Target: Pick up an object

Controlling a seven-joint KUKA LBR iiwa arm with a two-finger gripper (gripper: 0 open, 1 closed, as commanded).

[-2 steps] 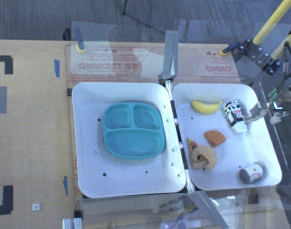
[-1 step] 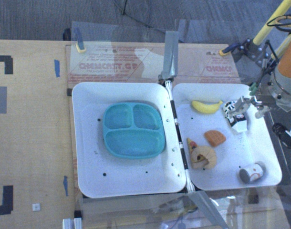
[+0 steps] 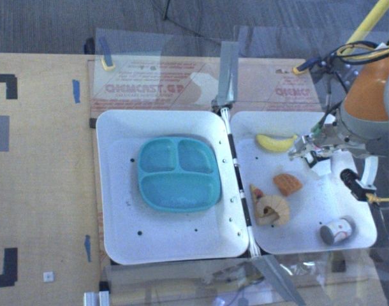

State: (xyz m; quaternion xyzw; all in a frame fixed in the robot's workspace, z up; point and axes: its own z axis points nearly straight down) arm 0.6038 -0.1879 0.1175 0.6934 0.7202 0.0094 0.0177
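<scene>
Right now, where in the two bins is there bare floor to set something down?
Left bin: only strips around the blue tray. Right bin: a bare patch between orange piece and small cylinder; crowded near banana and gripper.

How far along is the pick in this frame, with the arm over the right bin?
Done: nothing looks lifted. The yellow banana, orange wedge-shaped piece, tan round toy and small grey cylinder all lie on the right white bin. In hand: the gripper hangs beside the banana's right end. Left: grasping and lifting.
</scene>
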